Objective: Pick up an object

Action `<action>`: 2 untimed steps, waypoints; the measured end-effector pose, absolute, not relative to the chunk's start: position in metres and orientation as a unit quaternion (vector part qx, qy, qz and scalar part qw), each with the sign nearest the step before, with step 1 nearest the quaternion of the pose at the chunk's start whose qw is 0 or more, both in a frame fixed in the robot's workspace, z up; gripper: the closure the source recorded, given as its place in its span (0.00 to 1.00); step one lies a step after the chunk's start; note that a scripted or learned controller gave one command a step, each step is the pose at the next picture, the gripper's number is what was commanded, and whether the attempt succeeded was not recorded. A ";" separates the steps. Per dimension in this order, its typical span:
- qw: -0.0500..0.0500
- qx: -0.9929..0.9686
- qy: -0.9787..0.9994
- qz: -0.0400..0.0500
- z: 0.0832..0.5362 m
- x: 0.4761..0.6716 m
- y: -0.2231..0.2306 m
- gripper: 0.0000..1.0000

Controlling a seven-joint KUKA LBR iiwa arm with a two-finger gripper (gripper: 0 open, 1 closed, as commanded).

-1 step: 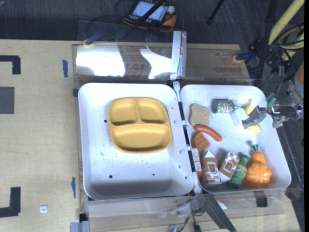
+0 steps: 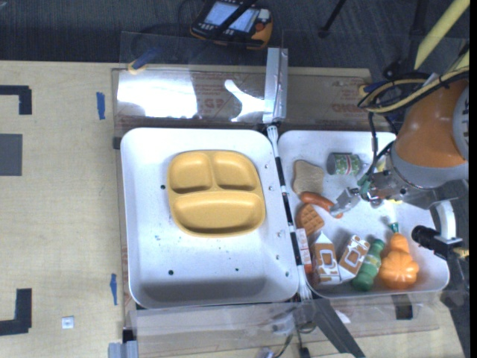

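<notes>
Reaching in from the right over the right bin [image 2: 436, 286], with the gripper [image 2: 349, 200] low above the bin's middle, just beside the red sausage [image 2: 319, 200]. Cannot tell whether wide or narrow: metal tip too small and blurred, and nothing visibly held. Probably lining up on the sausage or the slice of bread [image 2: 308, 174] right behind it, since both lie flat and apart from the crowded front. Packed along the front wall: 2 small cartons [image 2: 326, 259] and [image 2: 355, 255], a green bottle [image 2: 370, 267] and an orange pumpkin-like toy [image 2: 397, 265], all touching or nearly so, likely slid there against the rim, leaving little room for fingers to drop on either side. Easier picks toward the back: a small can [image 2: 344, 163] lying on its side, well apart from the rest, and an orange waffle-like piece [image 2: 308, 218] near the dividing wall. In the left bin [image 2: 141, 200], 1 yellow divided tray [image 2: 216, 191] sitting centred, too wide and flat for a 2-finger grasp. Task not yet achieved, judging by the absence of anything lifted.
</notes>
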State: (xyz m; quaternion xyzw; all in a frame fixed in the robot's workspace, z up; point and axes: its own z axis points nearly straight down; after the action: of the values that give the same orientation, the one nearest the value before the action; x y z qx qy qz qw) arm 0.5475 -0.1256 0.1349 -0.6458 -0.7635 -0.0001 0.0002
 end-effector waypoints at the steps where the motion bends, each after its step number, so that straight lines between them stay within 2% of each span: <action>1: 0.000 -0.646 -0.763 0.000 0.135 0.547 -0.126 0.00; 2: -0.003 -0.576 -0.818 -0.002 0.086 0.606 -0.095 0.00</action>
State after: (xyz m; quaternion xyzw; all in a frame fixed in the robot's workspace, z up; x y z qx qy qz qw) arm 0.6057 -0.0951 0.0862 -0.5758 -0.8176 -0.0018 -0.0030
